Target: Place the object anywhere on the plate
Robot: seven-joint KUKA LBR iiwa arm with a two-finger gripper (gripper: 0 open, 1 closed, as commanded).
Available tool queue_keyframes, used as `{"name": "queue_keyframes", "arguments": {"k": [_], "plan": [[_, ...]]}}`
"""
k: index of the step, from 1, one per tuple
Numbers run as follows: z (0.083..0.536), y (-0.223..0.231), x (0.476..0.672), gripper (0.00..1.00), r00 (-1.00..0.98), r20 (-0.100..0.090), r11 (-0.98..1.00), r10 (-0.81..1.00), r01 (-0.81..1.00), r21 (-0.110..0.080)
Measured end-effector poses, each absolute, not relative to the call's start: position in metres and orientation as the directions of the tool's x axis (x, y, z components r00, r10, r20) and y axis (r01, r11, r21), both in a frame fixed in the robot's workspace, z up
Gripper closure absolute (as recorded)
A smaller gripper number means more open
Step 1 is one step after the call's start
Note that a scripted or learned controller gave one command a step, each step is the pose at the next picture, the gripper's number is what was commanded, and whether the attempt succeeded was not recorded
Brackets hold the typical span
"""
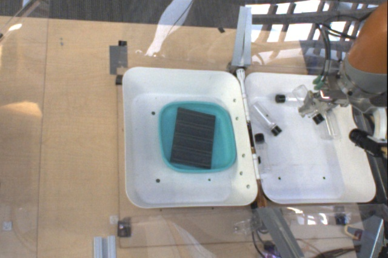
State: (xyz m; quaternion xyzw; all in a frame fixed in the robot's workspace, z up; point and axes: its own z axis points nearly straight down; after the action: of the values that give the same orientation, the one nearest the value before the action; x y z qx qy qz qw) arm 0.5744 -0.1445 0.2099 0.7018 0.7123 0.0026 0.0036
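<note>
Wooden tabletop (60, 129) carries two shallow white bins side by side, touching along their inner edges.

Left bin (139, 178): teal plate (225, 148) sits roughly centred in it. On the plate lies a dark ribbed rectangular slab (193, 137), flat, long side running toward the bin's far and near edges, slightly skewed. It's fully inside the plate outline, not overhanging the rim.

Right bin (315, 178): several small clear vials with black caps scattered in its far half. One clear vial (267, 119) lies on its side near the bin's left edge, black cap pointing toward the near side. Small black cap (259, 137) just beside it, right against the left edge. Another black cap (280, 97) near the far edge. Near half of this bin has just bare floor showing.

Arm (371, 51) comes in over the right bin's far right corner, orange band visible at the frame edge, cables looping above it. Pincer (321, 106) hangs over the far right part of the right bin, among clear vial-like pieces and a black cap. Too much clutter and glare there: cannot tell if the pincer is wide, narrow or gripping anything.

Pincer and plate are well apart, a full bin between them.

Metal frame (303, 14) with slats behind the right bin's far edge
</note>
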Motion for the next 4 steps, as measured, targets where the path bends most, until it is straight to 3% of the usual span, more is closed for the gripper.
{"name": "queue_keyframes", "arguments": {"k": [1, 2, 3, 4], "plan": [[0.194, -0.088, 0.541, 1.00, -0.033, 0.000, 0.033, 0.999, 0.999, 0.002], [0.184, -0.014, 0.523, 1.00, -0.043, 0.000, 0.043, 0.999, 0.999, 0.003], [0.201, 0.043, 0.551, 1.00, -0.105, 0.000, 0.105, 0.995, 0.994, 0.007], [0.201, 0.043, 0.551, 0.00, -0.104, 0.000, 0.104, 0.995, 0.995, 0.007]]}}
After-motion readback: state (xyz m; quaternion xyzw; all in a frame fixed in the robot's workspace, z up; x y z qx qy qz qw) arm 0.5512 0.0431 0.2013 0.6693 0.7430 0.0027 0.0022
